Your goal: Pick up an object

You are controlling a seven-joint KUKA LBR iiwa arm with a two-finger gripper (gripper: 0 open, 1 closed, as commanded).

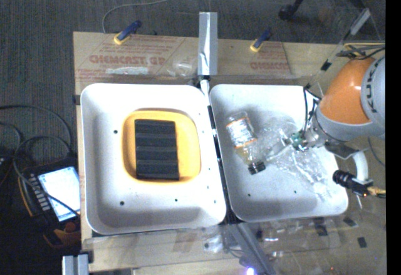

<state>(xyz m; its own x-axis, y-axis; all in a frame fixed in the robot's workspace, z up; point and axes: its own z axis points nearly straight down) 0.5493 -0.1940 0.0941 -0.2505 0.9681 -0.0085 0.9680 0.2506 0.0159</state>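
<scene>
Two shallow white bins sit side by side on the surface (pixel 88 54), a brown board with red lettering along its far edge. The left bin (pixel 100 205) holds a yellow tray (pixel 130 148) near its middle, and a black ridged block (pixel 155 149) lies inside that tray, filling most of it. The right bin (pixel 250 205) holds a small clear plastic bottle (pixel 244 139) lying on its side near the bin's left-centre, its tan label toward the far edge and its dark cap (pixel 256 168) pointing toward the near edge. Just beside the bottle, toward the bin's right edge, lies a crumpled clear plastic wrapper (pixel 285 148), spreading down toward the near right corner. The grey arm with its orange band (pixel 351 101) reaches in over the right edge of that bin. The hand (pixel 299 140) is low over the wrapper, right at its crumpled top; whether its fingers are spread or closed cannot be told, since the wrist covers them and the plastic blurs the rest. Two clamps with blue handles, one (pixel 127 31) left and one (pixel 261 39) right, grip the far edge of the surface.
</scene>
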